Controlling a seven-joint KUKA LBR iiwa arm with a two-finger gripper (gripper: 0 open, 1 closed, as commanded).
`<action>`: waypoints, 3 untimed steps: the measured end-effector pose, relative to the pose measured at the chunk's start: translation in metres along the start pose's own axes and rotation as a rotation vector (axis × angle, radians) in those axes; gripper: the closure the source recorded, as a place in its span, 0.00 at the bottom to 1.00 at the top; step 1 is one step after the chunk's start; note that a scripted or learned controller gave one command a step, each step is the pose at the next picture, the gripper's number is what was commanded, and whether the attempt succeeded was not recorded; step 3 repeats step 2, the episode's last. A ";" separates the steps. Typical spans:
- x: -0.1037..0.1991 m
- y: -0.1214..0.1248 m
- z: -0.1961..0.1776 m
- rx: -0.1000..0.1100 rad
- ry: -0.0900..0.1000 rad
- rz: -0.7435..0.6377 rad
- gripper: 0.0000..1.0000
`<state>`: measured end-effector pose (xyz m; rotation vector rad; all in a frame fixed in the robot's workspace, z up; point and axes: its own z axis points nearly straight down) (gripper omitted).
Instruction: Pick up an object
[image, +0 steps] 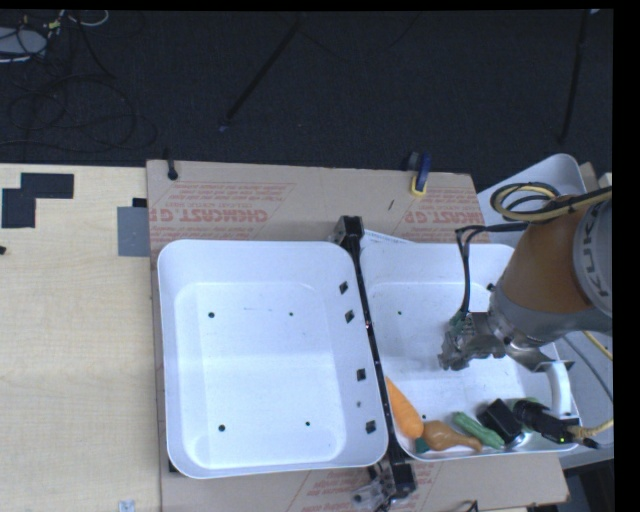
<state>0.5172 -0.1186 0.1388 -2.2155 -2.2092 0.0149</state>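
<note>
Your two-finger gripper (460, 352) hangs on the grey arm with the orange band (545, 285), low over the middle of the floor of the shallow white plastic bin on the arm's side (420, 300). This view does not let you judge whether the gripper is spread or closed. It also does not settle whether the gripper touches the bin floor. Nothing is seen clamped in it.

All candidate objects lie in a row against that bin's near wall, well apart from the gripper:
- An orange tapered carrot-shaped piece (402, 408) lies in the bin's near corner, slanted along the rim that the bin shares with its neighbour.
- A tan rounded lump (438, 435) lies just beside the carrot's lower end, against the near wall.
- A green elongated piece (478, 430) lies next along the near wall, touching or nearly touching the tan lump.
- A small black block (500, 420) lies just beyond the green piece, farther from the shared rim. Its exact shape is too small to make out.

The second shallow white plastic bin (260, 360) adjoins the first along the shared rim, where a line of black clips (360, 330) runs. Both bins rest on a sheet of printed brown cardboard (250, 205). A blue clamp (418, 172) grips the cardboard's edge beyond the first bin's far wall.
</note>
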 end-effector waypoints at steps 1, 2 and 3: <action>-0.001 0.003 -0.015 -0.010 -0.001 0.001 1.00; -0.002 0.003 -0.025 -0.009 -0.001 0.004 1.00; -0.002 0.003 -0.025 -0.009 -0.001 0.004 1.00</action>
